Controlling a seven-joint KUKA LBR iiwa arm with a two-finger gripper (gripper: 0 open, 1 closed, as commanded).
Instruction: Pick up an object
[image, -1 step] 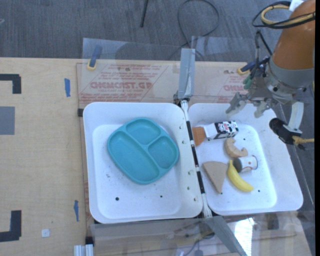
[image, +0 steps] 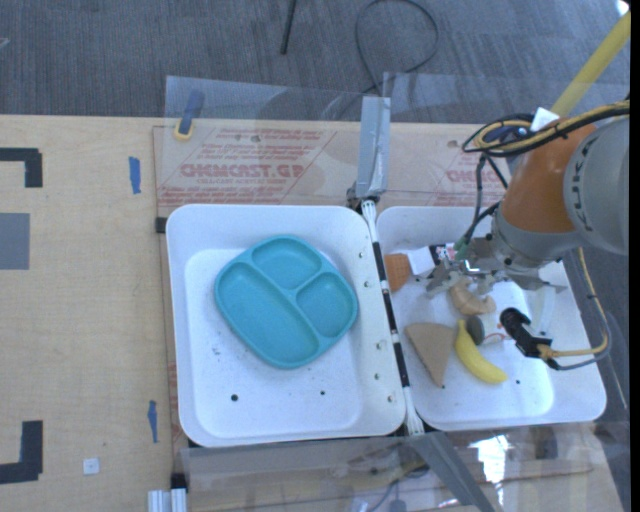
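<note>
**A:** Where was the gripper?

**B:** The gripper (image: 455, 268) was low over the far half of the right bin (image: 572, 398). The grey arm (image: 545, 195) reached in to it from the right.

**A:** Clenched or released?

**B:** I couldn't tell; the wrist hid too much. Nothing was visibly held in it.

**A:** What could it have picked up?

**B:** A pale lumpy piece (image: 470, 297) lay just beside the gripper, on its near side. An orange block (image: 399, 270) sat to the left of the gripper, close to the bin's left wall. A tan wedge (image: 430, 347) lay nearer to us, point toward the near edge. A banana (image: 478, 358) was just to the right of the wedge. A small grey round thing (image: 474, 328) sat at the banana's far end, but I couldn't tell if they touched.

**A:** And the other bin?

**B:** The left bin (image: 190, 240) held a teal divided plate (image: 287, 300) lying flat, well apart from the gripper.
</note>
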